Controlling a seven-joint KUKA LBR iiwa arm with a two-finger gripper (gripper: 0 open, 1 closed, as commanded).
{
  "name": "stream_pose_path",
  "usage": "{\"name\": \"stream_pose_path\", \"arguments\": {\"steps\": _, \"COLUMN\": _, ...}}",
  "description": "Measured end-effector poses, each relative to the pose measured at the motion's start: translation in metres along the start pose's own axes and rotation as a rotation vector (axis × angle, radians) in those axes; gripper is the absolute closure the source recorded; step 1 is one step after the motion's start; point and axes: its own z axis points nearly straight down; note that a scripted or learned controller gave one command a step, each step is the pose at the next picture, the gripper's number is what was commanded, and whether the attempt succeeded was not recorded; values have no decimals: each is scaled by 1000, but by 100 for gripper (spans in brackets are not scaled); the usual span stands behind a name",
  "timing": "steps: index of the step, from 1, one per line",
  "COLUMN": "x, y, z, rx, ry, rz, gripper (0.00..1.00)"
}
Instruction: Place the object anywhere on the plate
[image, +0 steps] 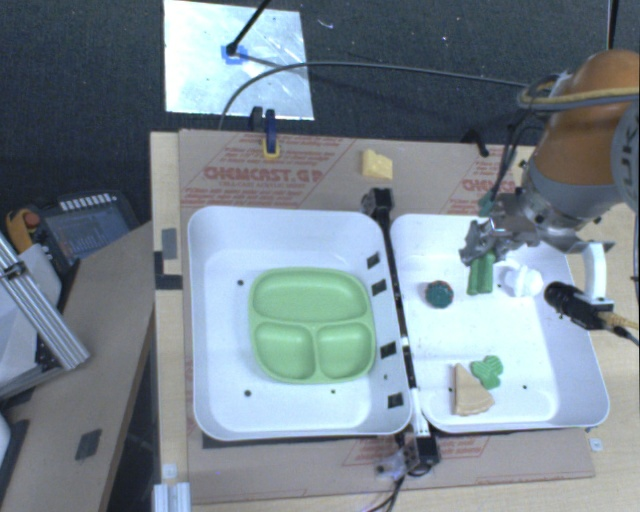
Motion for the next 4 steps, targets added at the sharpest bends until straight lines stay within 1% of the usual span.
{"name": "stream_pose_path", "arguments": {"steps": 1, "x": 48, "y": -8, "z": 16, "rx": 1, "ry": 1, "rz": 0, "gripper": 100}}
{"name": "stream_pose_path", "arguments": {"steps": 3, "x": 155, "y": -17, "z": 39, "rx": 1, "ry": 0, "rz": -1, "gripper": 100}}
{"name": "stream_pose_path", "arguments": {"steps": 4, "x": 214, "y": -38, "z": 41, "rx": 2, "ry": 1, "rz": -2, "gripper": 100}}
